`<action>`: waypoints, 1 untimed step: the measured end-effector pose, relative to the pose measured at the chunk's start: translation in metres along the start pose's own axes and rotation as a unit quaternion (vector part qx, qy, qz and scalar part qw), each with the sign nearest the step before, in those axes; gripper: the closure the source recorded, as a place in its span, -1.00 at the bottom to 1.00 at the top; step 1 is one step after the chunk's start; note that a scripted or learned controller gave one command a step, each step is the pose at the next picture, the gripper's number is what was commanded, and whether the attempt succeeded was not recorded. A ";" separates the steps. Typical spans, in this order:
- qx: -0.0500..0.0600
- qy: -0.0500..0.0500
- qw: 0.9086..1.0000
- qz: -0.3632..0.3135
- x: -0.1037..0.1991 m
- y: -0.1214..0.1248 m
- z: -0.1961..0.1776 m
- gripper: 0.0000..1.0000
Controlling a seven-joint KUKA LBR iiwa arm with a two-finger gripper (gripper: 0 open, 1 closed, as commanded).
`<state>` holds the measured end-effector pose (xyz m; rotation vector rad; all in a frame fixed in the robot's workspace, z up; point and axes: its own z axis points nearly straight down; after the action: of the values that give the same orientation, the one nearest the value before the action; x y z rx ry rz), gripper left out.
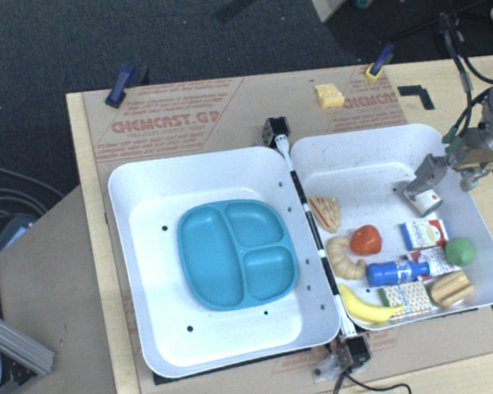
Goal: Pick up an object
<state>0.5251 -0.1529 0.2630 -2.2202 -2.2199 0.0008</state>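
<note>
Tool: the tool (425, 195) hangs over the back right part of the right bin (361, 146); whether its fingers are spread or closed cannot be told from this slant, and nothing is visibly held.
Nearest thing: the small red-and-white carton (424, 233) lies just in front of the tool, towards the camera, its long axis running left to right across the bin.
Other candidates: a green ball (459, 251) sits just right of the carton; a blue bottle (397, 271) lies in front of it, long axis also left to right; a red tomato (365, 239) is further left.
Front row: a banana (363, 306) and a bread roll (448, 287) lie nearest the bin's front edge.
Judged move: a short drop forward should reach the carton.
Left bin: a blue divided plate (236, 253) in the left bin (140, 205).
Writing: the brown sheet on the worktop (217, 106) reads "CHEMCAST", printed in red; the carton's label is too small to read.
</note>
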 end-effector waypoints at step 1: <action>0.001 0.000 1.000 0.000 -0.007 -0.029 0.125 -1.00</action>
<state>0.4959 -0.1599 0.1378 -2.2203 -2.2183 0.0024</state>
